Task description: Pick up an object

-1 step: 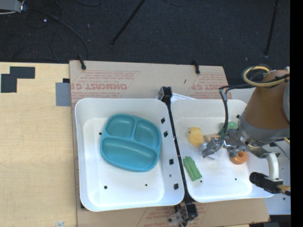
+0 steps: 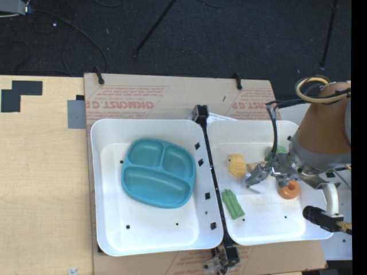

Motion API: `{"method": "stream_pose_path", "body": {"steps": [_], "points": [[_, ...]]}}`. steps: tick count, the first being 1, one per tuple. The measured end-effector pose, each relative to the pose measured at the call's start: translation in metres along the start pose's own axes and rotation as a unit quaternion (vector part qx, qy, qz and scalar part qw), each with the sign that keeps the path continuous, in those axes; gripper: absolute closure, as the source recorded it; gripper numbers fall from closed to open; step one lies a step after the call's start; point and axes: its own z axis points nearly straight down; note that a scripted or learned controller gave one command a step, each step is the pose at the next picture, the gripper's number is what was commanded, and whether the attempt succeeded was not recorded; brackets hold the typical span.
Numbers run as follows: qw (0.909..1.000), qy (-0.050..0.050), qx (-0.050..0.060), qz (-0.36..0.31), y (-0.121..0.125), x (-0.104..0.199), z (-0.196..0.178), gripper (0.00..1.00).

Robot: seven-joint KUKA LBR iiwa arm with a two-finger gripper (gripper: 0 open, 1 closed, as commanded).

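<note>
The left bin [image 2: 109,153] is a shallow white tray with smooth walls and round corners. A teal plate [image 2: 159,172] lies in it, a bit above the middle. The plate is smooth plastic with three sunken parts: two small ones at the top and one long one at the bottom.

A black strip [image 2: 207,171] runs between the two bins, where their walls meet.

The right bin [image 2: 258,234] is the same kind of white tray. Just to the right of the black strip, low in the bin, lies a green stick [image 2: 233,204]. It is long and flat and tilted. Up and to the right of the green stick sits a yellow lump [image 2: 237,165] with a bumpy look.

Just right of the yellow lump is the gripper [image 2: 256,176], grey and shiny. It points left and sits low over the bin floor, close to the yellow lump. Nothing can be seen between the jaws, and it is too blurry to tell how far apart they are.

Right of the gripper lies a small orange ring [image 2: 289,190], partly under the arm. A bit of something green [image 2: 280,152] peeks out above it, mostly hidden. The arm [image 2: 321,136] covers the bin's right side and is cut off at the edge.
</note>
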Motion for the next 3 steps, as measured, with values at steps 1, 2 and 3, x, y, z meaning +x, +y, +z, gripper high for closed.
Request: {"method": "stream_pose_path", "body": {"steps": [1, 2, 3], "points": [[1.0000, 0.001, 0.002, 0.000, 0.003, 0.008, 0.048, 0.00], [1.0000, 0.001, -0.002, 0.000, 0.005, 0.009, 0.097, 0.00], [1.0000, 0.000, -0.001, 0.002, 0.004, 0.007, 0.087, 1.00]]}}
